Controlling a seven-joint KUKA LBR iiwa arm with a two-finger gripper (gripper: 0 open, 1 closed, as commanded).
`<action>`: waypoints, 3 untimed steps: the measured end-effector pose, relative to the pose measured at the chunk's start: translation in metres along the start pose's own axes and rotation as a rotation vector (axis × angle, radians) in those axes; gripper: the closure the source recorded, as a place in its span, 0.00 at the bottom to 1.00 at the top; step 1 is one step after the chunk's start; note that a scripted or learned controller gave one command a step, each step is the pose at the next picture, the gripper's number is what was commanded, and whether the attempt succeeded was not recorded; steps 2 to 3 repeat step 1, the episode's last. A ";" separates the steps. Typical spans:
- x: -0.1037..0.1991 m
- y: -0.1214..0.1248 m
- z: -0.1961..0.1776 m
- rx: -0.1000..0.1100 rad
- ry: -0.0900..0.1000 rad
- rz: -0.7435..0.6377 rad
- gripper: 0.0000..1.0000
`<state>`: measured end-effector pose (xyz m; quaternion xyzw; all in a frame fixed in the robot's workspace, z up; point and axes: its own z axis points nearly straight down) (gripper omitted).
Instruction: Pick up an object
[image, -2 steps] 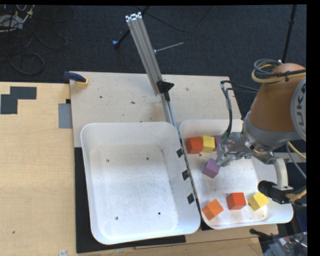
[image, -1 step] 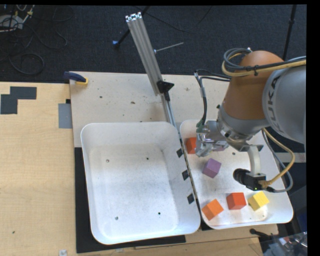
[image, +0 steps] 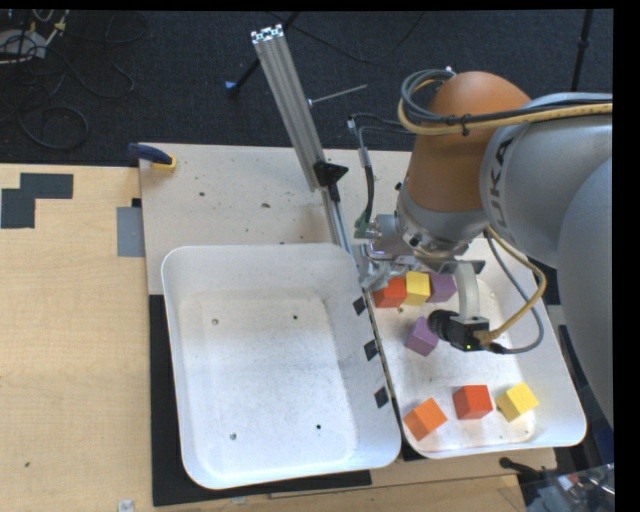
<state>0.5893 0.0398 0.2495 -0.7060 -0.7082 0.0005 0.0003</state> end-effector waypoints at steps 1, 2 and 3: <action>0.046 0.030 0.017 0.002 0.001 0.000 1.00; 0.046 0.030 0.017 0.002 0.001 0.000 1.00; 0.046 0.030 0.017 0.002 0.001 0.000 1.00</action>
